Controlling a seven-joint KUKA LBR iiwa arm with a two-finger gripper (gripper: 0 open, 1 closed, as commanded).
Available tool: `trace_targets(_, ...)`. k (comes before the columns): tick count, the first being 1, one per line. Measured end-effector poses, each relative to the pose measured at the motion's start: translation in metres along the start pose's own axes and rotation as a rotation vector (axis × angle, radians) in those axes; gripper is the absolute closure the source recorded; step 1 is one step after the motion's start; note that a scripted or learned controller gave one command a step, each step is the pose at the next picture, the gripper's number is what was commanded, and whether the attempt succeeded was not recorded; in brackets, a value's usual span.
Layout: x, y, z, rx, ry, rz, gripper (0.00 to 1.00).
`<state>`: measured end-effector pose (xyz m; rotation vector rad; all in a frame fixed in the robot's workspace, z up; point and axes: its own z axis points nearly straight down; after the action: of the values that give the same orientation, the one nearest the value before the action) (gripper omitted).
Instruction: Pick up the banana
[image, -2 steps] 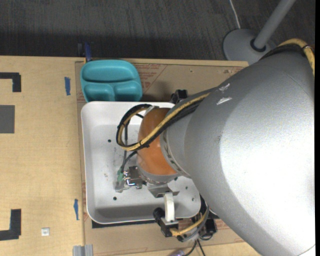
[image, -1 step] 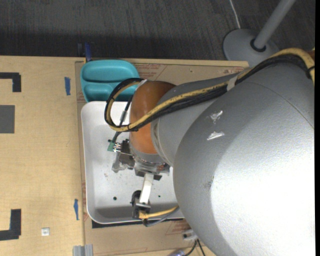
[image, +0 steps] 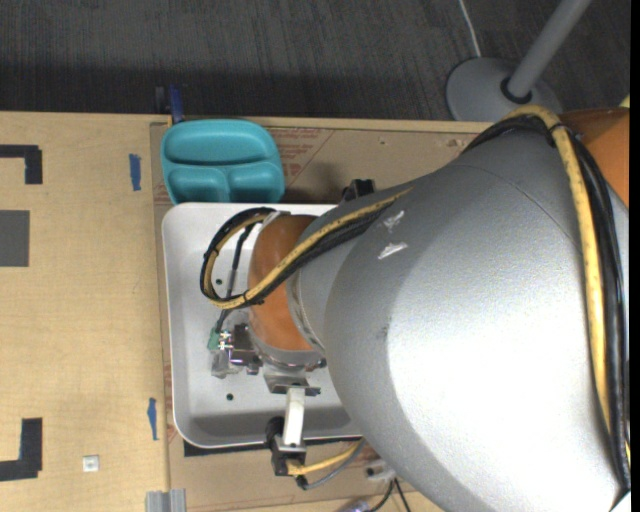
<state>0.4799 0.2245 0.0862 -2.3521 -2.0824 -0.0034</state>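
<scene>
Across the right of the view and well past its middle: bulk of the grey arm (image: 480, 330), slanting down and leftward over the bench (image: 80, 330), hiding much beneath it. Under it, toward the left, one shallow white bin (image: 190, 405), with left wall, upper left corner and a strip of bare floor exposed. Just beyond the bin's far rim, touching or nearly so: a teal moulded tray (image: 222, 160), lying on the bench, outside the bin. Lower on the arm, the orange band (image: 272, 290), hanging over the bin's middle. Beneath that, low over the left part of the bin floor, the gripper (image: 236, 352), seen from above and behind as a small cluster of metal parts. Grip state: impossible to tell from this angle; likewise any hold on an object.

Whereabouts of the banana: impossible to tell; hidden, at a guess, under the wrist or the arm's bulk, somewhere within the bin.

Progress, judged from the pose alone: reach into the bin apparently made, with the tool low and close to the floor; the pick itself unconfirmed. Left to do, as far as can be judged: securing the fruit if not yet secured, lifting clear of the rim, and bringing the banana out from under the arm.
</scene>
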Motion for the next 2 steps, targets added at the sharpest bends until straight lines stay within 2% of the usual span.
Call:
trace_targets(1, 0.001, 0.004, -0.052, 0.002, -0.002, 0.333, 0.0)
trace_targets(2, -0.043, 0.005, -0.109, 0.002, -0.002, -0.179, 0.0)
